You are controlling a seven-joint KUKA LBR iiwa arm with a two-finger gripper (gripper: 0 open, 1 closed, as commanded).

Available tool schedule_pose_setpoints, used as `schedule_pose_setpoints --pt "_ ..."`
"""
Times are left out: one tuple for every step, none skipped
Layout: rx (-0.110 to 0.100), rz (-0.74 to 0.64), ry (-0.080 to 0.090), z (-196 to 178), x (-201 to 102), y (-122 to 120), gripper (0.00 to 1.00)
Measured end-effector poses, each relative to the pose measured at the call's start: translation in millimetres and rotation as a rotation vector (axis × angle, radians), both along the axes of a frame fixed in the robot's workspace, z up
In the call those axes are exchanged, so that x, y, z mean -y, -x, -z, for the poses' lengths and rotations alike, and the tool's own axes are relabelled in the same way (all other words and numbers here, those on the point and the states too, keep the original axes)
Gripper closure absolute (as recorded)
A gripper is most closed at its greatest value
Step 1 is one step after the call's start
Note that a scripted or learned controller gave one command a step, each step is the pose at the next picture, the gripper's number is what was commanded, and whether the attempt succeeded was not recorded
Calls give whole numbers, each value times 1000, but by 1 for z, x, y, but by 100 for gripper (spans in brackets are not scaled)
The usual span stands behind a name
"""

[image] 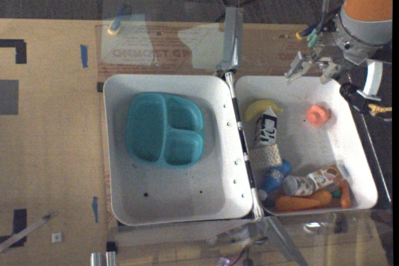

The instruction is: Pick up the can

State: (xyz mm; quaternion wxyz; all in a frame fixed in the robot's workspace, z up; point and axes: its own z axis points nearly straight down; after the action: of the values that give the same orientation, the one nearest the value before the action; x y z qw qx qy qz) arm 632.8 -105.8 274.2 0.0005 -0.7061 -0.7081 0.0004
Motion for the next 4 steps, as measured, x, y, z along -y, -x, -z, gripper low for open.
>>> schedule_pose_setpoints --pt "-1 95 0 90 -86 -34 0" --pt "2 94 1 79 -86 -35 100" --pt "-1 -146 -1 89 -46 -5 100" --pt "3 101 2 -31 -22 71 100"
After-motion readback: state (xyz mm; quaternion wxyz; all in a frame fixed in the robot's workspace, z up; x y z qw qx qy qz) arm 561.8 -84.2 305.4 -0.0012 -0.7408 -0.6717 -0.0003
